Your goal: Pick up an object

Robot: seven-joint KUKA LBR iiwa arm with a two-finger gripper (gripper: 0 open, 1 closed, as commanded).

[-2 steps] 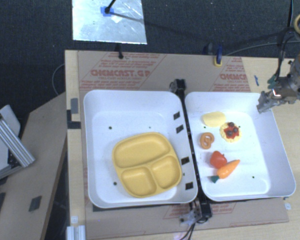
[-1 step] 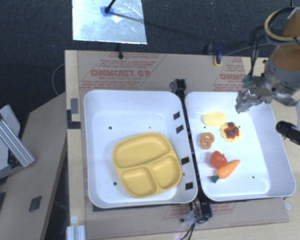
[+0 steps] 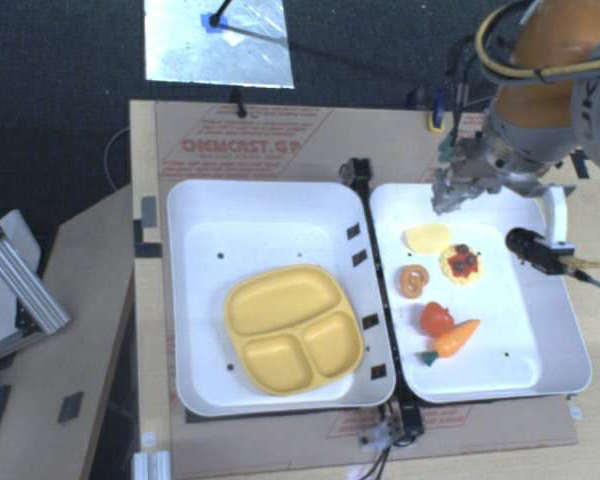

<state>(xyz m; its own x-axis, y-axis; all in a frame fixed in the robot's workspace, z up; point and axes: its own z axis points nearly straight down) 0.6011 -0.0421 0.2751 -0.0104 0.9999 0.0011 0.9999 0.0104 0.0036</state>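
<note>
Hovering over the back of the right bin point(image 3: 550, 368), the gripper point(image 3: 448, 200) sat near the far wall, just behind the pale yellow slice point(image 3: 426, 238), and I could not tell from my feed how it was set, so I claimed no hold on anything. Nothing was lifted: every candidate lay on the bin floor. I counted the slice nearest the tool, a small round topped piece point(image 3: 462, 263) beside it, a pretzel point(image 3: 413, 281) a little forward, then a tomato point(image 3: 437, 319) touching a carrot point(image 3: 454, 338) toward the front. The left bin point(image 3: 195, 268) carried only a yellow tray point(image 3: 294, 327), well apart from the arm point(image 3: 555, 58). I judged this the approach step, with the pick itself not yet made. My read was that the slice was the likeliest target, and that the next move called for lining up over it and descending; being flat, it looked hard to pinch, and a miss seemed quite possible.
</note>
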